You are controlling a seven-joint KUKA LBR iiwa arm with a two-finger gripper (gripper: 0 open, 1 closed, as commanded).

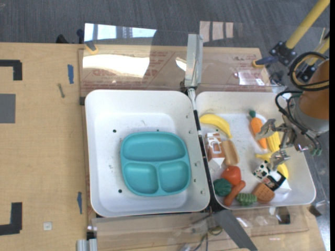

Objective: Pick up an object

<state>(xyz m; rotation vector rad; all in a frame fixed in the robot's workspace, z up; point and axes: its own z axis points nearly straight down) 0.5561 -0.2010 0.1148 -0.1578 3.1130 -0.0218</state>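
The corn (272, 140) lies at the right side of the right bin (303, 192), among a carrot (256, 125), banana (216, 123) and tomato (232, 173). The hand (279, 143) sits low just over it, probably lined up to grab it; whether it is spread or pinching, I cannot tell. The left bin (99, 109) holds a teal tray (155, 162).

You had lots of room in the left bin (99, 140). A teal tray (155, 162) lay flat in its middle, with bare white floor all around it. The right bin (306, 192) was crowded. A banana (216, 123), a bread piece (229, 151), a tomato (232, 174) and a carrot (255, 125) lay close together, with small toys packed at the right side. The open floor there was along the top edge, above the banana.
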